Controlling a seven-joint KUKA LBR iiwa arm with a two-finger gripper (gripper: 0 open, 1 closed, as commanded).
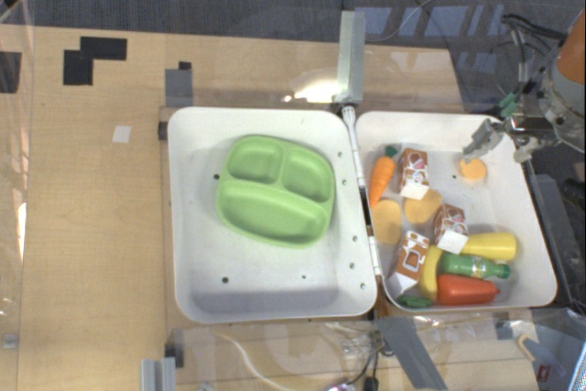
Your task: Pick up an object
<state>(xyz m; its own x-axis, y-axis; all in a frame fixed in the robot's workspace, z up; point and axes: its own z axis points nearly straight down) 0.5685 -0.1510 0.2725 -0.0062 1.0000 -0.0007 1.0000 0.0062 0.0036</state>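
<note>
Poised at the far right of the right bin [540,224], just above and right of a small orange disc [472,169]: the gripper [495,142], at the end of the grey arm reaching in from the right. Cannot tell how wide the tool stands; nothing seen held in it. Taking the orange disc as the likeliest target, since nearest. Lying flat on the bin floor, alone in the far right part, well apart from the carrot [382,175] and near, but not touching, the cartons [414,171]. Round as seen from above, so no long axis to speak of and no pointing direction; any approach angle probably as good as another. By contrast, the carrot lying with leafy end far and tip near, long axis running roughly near to far. Risks, as a judgement: closing on a thin, flat piece and skating over its top, or pushing it along the smooth white floor toward the bin wall instead of pinching it; coming down off-centre and flipping or flicking it away; descending too deep and jamming against the floor; drifting right and catching the bin rim. Crowded heap of the yellow piece [490,244], green bottle [474,266] and red piece [467,289] at the near end, probably out of harm's way.
</note>
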